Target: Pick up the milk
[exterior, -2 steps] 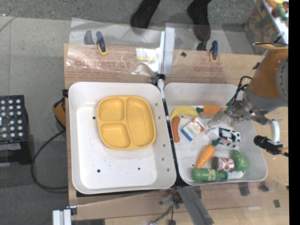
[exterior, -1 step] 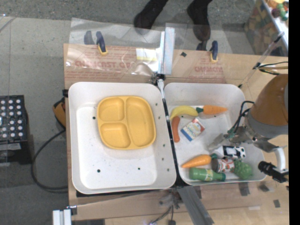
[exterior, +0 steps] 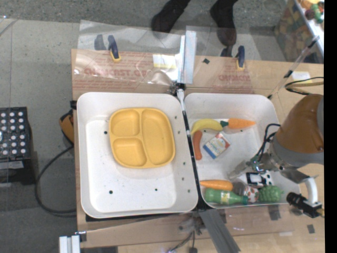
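A small white carton with a blue side and a red mark, which I take for the milk point(exterior: 216, 145), lies tilted in the middle of the right bin point(exterior: 266, 107). My gripper point(exterior: 250, 172) hangs low at the bin's front right, below the grey and orange arm point(exterior: 301, 133). It is a little right of and nearer than that carton, apart from it. Directly under the gripper lies a small box with blue and black-and-white patches point(exterior: 259, 179), partly hidden by it.
The right bin also holds a banana point(exterior: 206, 124), a carrot point(exterior: 241, 123), a red sausage point(exterior: 197, 144), a second carrot point(exterior: 216, 184), a green bottle point(exterior: 224, 196) and a broccoli point(exterior: 270, 194). A yellow divided plate point(exterior: 141, 137) lies in the left bin point(exterior: 95, 194).
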`<state>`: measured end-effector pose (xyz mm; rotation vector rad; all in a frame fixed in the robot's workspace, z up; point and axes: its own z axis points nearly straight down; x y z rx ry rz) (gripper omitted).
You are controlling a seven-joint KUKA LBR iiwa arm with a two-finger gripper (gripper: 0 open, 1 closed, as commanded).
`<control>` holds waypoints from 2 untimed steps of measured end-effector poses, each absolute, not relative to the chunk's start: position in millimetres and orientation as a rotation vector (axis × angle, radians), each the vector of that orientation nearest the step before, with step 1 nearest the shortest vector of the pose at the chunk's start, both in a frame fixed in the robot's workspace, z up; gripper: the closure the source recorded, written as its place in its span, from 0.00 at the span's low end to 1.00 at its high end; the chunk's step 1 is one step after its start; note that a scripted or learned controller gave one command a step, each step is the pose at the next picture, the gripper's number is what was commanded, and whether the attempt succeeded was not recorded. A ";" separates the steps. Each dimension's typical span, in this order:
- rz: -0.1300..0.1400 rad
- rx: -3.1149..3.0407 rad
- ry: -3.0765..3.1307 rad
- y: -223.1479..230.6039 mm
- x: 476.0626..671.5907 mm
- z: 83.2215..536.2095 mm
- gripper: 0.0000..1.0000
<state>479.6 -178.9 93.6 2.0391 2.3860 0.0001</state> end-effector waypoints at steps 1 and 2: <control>0.003 2.040 2.377 -180.8 481.0 104.1 1.00; 0.002 2.041 2.379 -180.7 480.4 103.6 0.00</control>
